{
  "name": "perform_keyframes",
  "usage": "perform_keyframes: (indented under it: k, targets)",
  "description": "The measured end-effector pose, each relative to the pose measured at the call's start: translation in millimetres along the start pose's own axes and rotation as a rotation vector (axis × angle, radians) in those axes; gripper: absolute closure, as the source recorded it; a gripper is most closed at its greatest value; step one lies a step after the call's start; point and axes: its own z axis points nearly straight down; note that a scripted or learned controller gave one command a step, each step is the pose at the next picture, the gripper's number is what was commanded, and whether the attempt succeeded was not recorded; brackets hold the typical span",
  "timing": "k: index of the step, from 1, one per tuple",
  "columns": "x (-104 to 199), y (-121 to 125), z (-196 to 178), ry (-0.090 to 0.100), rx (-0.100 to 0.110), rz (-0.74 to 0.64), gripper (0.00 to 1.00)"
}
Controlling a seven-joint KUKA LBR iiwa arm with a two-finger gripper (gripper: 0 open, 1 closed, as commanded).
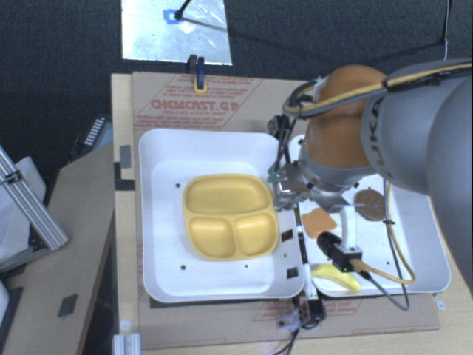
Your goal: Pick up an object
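Note:
My gripper [283, 186] hangs low over the left edge of the right bin [436, 272], close to the wall shared with the left bin [159, 198]. The bulky grey arm and its orange band cover most of the right bin. Just below and right of the gripper an orange flat piece [318, 220] lies on the bin floor. A brown round disc [370, 204] rests further right, partly under the arm. A yellow banana-like thing [336, 278] sits at the right bin's front edge. Nothing shows as held.
A yellow three-compartment plate [225, 217] fills the middle of the left bin. Both bins stand on a cardboard sheet [192, 102] with a yellow-black clamp [198, 75] at its back. A metal plate [176, 21] lies beyond.

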Motion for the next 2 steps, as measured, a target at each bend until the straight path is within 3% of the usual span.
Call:
perform_keyframes:
  k: [1, 2]
  targets:
    - [37.9, -21.7, -7.2, 0.001, 0.0, 0.0, 1.0]
    - [35.4, -20.8, -7.1, -0.001, -0.001, 0.006, 0.0]
